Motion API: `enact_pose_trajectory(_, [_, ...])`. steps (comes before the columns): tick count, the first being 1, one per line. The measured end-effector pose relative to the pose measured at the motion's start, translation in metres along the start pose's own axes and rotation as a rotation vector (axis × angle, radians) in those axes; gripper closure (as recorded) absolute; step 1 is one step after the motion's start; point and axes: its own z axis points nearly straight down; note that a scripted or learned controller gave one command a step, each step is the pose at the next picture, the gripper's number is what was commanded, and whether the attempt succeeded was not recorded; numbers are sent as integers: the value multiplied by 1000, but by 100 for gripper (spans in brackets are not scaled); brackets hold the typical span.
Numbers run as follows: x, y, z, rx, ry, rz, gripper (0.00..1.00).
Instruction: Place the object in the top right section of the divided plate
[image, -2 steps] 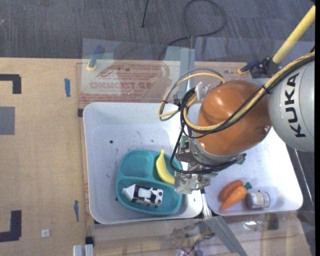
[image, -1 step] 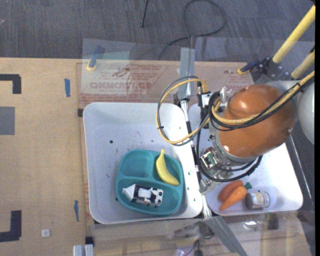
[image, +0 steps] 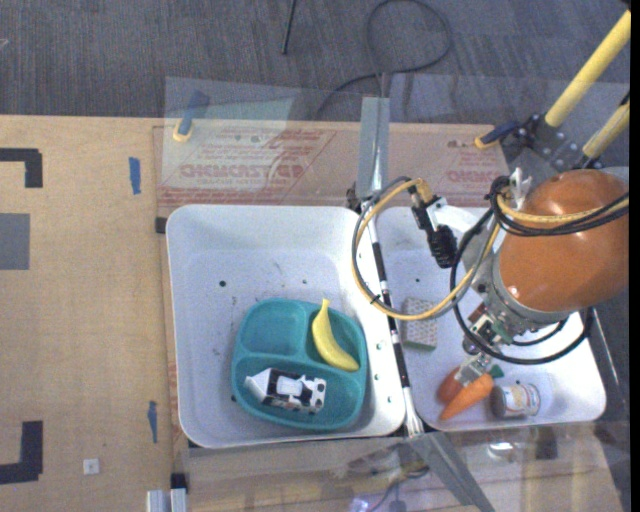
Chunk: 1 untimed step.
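Orange band of the arm (image: 560, 240) sits highest in the shot, well to the right of the divided plate (image: 272, 326), over the other bin

gripper (image: 480, 358) hangs below the band, right of the plate past the wall between the bins, its tip just above the carrot (image: 460, 397). can't tell whether it's open or closed, cabling and wrist hardware clutter that spot. nothing visibly held

banana (image: 333, 339) lies in the plate's top right section, stem end pointing up, lower end reaching the section's right rim

toy milk carton (image: 288, 390) with black cow patches lies on its side in the plate's bottom section. top left section is bare teal

plate itself rests on the floor of the left bin (image: 200, 240), toward the lower right corner

right of the plate, in the right bin (image: 592, 398): carrot lying tilted, orange tip toward the plate side, green end up by the gripper. small jar (image: 516, 399) just beyond the carrot, further from the plate. grey perforated block (image: 421, 323) between plate and gripper, near the dividing wall

yellow cable (image: 372, 240) loops from the wrist back toward the plate's upper right, over the bin wall
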Motion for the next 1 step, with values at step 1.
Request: enact_pose_trajectory(1, [56, 43, 4, 3, 0, 189, 100])
